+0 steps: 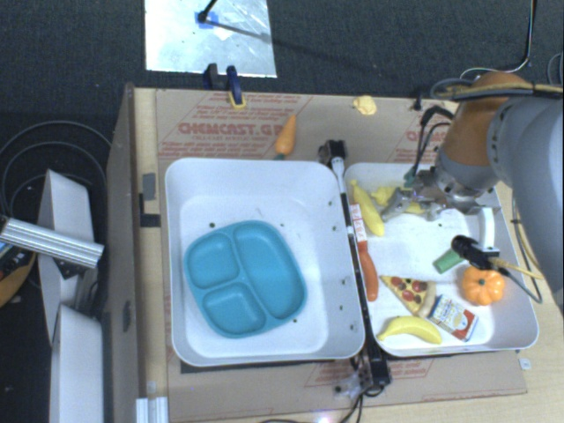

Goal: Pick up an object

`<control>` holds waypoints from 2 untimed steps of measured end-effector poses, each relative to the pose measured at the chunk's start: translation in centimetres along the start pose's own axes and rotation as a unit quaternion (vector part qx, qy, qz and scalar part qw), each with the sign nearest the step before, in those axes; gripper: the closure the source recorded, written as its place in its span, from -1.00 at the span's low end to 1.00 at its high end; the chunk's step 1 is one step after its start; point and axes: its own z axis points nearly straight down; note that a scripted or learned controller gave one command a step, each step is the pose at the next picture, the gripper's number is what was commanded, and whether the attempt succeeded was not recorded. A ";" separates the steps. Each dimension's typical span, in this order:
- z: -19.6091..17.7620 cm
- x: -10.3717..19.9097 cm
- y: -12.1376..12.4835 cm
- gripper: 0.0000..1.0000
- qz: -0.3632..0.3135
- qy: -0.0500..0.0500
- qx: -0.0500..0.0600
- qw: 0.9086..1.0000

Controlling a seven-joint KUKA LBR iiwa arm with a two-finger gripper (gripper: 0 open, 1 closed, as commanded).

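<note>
My gripper (412, 203) is low over the back of the right bin (515, 320), reaching in from the right. Just to its left lies a small yellow piece (385, 194), and beside that a longer yellow corn-like toy (366, 211) along the bin's left wall. Toward the front of the same bin lie a red sausage (369, 276), a pizza slice (407, 291), a banana (411, 329), a small red-and-white packet (452, 316), an orange pumpkin (482, 285) and a green block (448, 260). Nothing is visibly held.
The left bin (189, 192) holds a blue divided plate (244, 277). An orange carrot (285, 136) and a small yellow lump (364, 105) lie on the cardboard behind the bins. A black rod (339, 170) runs along the divide between the bins.
</note>
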 end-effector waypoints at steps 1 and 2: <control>-0.5 2.0 1.6 -1.00 0.000 -0.006 0.015 1.000; -1.2 1.5 1.1 1.00 0.001 -0.006 0.025 1.000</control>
